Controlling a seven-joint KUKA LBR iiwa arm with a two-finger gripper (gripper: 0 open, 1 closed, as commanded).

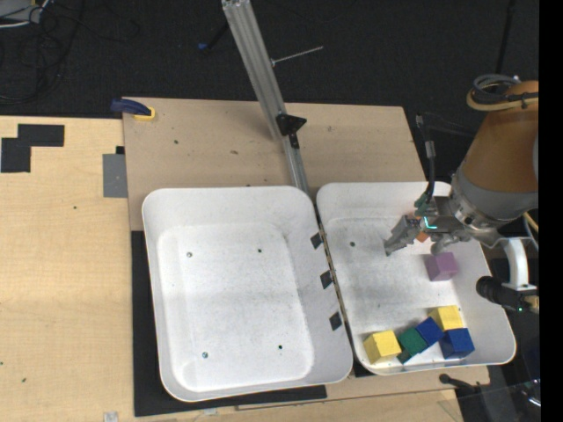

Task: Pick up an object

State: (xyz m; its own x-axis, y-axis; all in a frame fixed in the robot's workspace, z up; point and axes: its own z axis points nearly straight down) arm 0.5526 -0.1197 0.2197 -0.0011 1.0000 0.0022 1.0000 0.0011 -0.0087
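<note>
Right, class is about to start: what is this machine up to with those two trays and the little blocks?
A grey robot arm with an orange band reaches in from the right over the right-hand white bin. Its gripper hangs above the bin floor, beside a small purple cube, with nothing seen in it. Near the bin's front edge lie two yellow cubes, a green block and two blue blocks. The left-hand white bin sits alongside.
</note>
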